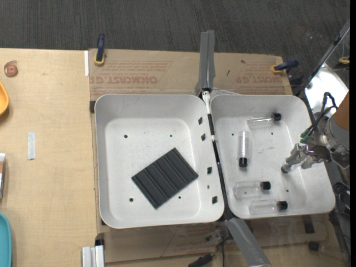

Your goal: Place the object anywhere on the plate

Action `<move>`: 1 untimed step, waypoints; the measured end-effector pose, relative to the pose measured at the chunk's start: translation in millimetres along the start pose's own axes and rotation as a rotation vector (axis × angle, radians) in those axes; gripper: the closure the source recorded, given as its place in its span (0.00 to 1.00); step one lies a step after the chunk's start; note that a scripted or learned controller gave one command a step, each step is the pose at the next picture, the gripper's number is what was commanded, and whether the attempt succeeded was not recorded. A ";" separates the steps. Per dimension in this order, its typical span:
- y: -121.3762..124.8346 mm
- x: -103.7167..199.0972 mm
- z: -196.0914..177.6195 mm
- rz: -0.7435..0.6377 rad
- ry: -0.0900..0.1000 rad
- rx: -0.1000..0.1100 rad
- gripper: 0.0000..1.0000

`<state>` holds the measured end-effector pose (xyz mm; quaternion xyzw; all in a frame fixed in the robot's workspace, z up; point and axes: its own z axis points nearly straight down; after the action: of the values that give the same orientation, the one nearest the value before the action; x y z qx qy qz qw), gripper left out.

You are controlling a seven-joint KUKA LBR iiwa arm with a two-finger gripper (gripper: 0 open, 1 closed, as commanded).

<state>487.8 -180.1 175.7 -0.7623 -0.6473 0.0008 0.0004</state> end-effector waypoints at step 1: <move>11.7 88.6 -53.9 0.002 -0.001 0.001 1.00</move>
<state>513.8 -94.5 229.6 -0.7629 -0.6465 0.0013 0.0004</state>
